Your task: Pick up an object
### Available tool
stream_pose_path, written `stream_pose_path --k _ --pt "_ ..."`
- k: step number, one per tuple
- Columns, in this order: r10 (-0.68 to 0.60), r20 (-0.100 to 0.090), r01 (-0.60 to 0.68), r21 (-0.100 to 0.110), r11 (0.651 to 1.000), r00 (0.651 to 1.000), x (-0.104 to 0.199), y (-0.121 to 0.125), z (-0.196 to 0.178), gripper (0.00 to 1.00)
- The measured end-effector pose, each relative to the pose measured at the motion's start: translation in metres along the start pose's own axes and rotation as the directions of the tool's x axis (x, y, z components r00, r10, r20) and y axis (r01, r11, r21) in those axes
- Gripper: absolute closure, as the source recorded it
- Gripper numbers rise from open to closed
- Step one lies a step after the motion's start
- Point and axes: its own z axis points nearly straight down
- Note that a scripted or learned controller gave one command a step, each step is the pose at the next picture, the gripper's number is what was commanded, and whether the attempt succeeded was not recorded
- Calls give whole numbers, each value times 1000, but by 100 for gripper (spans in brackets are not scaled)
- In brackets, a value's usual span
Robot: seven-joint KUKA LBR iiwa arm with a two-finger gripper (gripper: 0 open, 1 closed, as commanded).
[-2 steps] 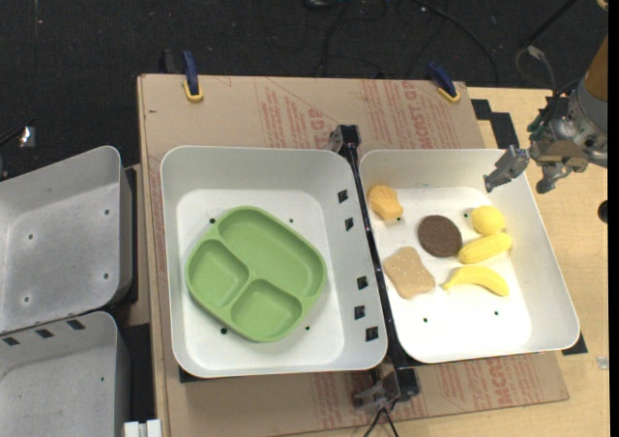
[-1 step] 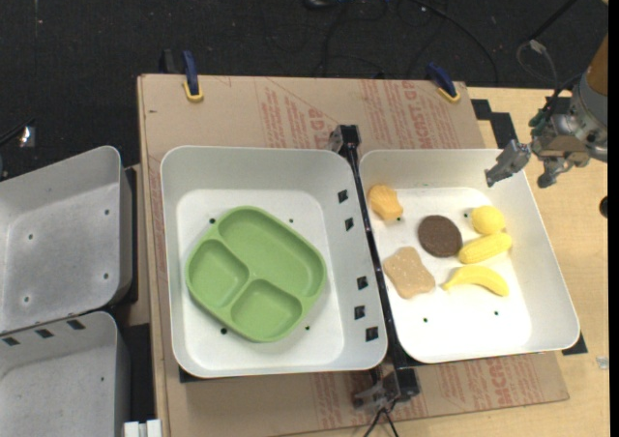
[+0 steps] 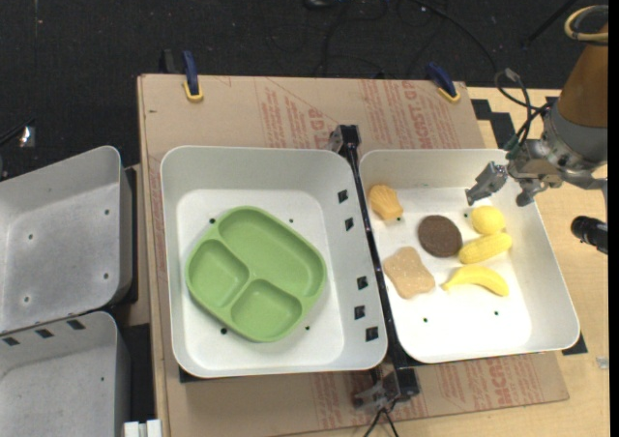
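Observation:
The right bin (image 3: 542, 329) holds several toy foods: an orange-yellow piece (image 3: 385, 201), a brown round cookie (image 3: 440, 235), a tan slice of bread (image 3: 409, 272), a lemon (image 3: 488, 220), a yellow oblong piece (image 3: 484, 248) and a banana (image 3: 477, 279). My gripper (image 3: 504, 187) hangs over the bin's far right part, just above and behind the lemon. Its two fingers are spread open with nothing between them.
The left bin (image 3: 184, 174) bears a green divided plate (image 3: 255, 273). A black divider (image 3: 366, 261) runs between the two bins. White panels (image 3: 58, 222) lie off the bench to the left. Cables and a clamp sit behind the bins.

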Motion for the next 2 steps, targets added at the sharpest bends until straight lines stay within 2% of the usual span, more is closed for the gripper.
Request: stream_pose_path --k 1,2 --pt "0 0 0 0 1000 1000 4 -1 64 0" --pt "2 2 -2 -10 1000 1000 4 0 110 0"
